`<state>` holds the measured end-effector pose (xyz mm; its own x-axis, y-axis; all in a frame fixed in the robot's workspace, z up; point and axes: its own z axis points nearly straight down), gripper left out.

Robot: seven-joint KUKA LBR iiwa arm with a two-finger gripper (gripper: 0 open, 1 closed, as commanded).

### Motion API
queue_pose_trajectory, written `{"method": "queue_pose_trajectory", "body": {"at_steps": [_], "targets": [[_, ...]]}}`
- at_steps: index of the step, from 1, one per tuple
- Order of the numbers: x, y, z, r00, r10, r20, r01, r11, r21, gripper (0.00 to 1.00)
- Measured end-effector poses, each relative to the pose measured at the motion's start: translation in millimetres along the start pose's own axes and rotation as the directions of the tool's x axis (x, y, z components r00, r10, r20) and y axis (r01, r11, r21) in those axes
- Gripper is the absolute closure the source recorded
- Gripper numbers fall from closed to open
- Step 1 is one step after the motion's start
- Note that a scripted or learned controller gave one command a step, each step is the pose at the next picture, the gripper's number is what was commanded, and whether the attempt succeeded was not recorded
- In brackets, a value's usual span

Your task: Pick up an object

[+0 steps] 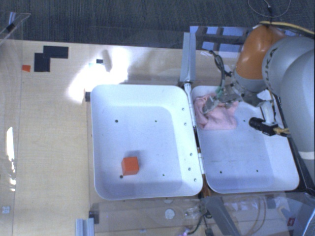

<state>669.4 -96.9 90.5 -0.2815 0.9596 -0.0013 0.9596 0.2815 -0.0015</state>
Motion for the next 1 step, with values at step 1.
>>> {"method": "queue_pose_trajectory", "body": {"at_steps": [1], "targets": [[1.1, 4.1, -14.3, 1.0, -0.005, 0.003, 0.005, 1.0, -0.014, 1.0]]}}
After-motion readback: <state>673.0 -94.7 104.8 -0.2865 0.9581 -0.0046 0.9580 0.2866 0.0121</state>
